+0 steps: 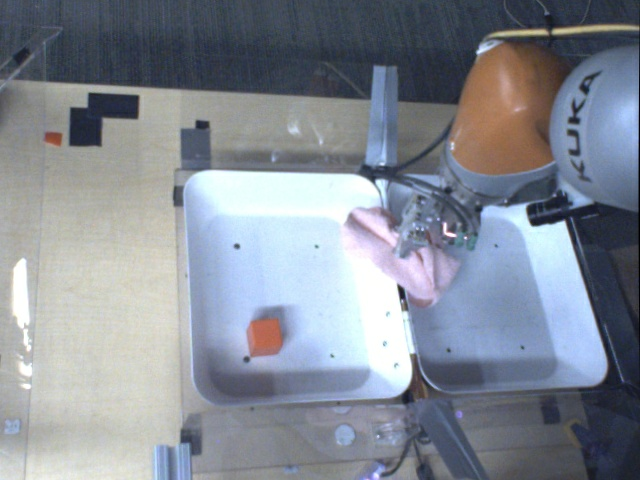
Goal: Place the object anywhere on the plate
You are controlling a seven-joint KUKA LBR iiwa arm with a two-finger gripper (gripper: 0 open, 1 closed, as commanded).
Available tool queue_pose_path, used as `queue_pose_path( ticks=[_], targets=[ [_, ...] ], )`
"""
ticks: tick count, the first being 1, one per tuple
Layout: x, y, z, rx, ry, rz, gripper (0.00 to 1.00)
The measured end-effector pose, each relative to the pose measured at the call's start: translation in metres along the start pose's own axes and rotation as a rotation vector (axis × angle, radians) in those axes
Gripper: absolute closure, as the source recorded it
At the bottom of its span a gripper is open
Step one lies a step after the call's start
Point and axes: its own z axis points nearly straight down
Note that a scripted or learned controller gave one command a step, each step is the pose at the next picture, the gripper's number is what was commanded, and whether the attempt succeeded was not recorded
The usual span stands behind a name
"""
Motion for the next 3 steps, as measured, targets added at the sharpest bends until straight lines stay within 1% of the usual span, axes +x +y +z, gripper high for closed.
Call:
queue_pose_path(
  ticks=[1,2,3],
  targets=[
    [0.025,0.043,0.003,-0.001,0.000,-0.212,1.00],
    [0.051,0.084,-0.014,-0.002,-0.003,-0.215,1.00],
    [0.051,0.084,-0.014,-0.002,-0.003,-0.215,0.00]
  ],
)
